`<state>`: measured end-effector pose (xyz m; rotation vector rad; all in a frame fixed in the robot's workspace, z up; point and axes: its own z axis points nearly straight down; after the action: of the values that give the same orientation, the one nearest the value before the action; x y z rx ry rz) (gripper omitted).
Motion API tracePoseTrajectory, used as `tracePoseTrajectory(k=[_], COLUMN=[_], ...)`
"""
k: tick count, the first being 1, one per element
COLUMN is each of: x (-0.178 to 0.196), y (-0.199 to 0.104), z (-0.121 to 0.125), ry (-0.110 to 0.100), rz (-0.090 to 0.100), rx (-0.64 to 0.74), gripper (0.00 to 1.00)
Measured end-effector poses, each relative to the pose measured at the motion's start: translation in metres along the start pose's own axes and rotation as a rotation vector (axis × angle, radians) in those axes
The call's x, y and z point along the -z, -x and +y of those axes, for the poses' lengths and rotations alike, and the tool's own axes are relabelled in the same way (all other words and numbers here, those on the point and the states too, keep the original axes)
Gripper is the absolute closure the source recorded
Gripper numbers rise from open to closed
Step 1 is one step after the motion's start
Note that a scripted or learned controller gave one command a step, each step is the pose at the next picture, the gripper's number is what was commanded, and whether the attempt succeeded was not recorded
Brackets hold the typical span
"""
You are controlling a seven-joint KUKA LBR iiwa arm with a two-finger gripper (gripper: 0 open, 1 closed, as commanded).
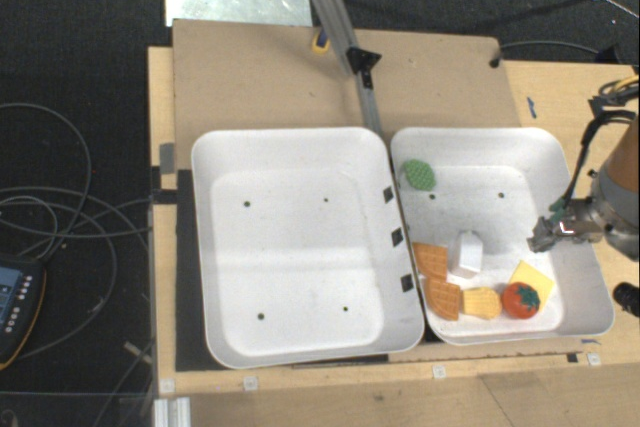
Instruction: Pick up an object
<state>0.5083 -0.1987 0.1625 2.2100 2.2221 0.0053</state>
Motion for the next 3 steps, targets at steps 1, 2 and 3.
tracePoseTrajectory(k=[1, 2, 3], x=[0.054, 0.077, 0.072], y=[-0.006, -0.005, -0.061], z=[0.004, 0.006, 0.008], ry=[0.0, -0.002, -0.006], rz=[0.0, 0.001, 0.005], rx=[0.001, 0.0, 0.005], gripper=[1.0, 1.0, 1.0])
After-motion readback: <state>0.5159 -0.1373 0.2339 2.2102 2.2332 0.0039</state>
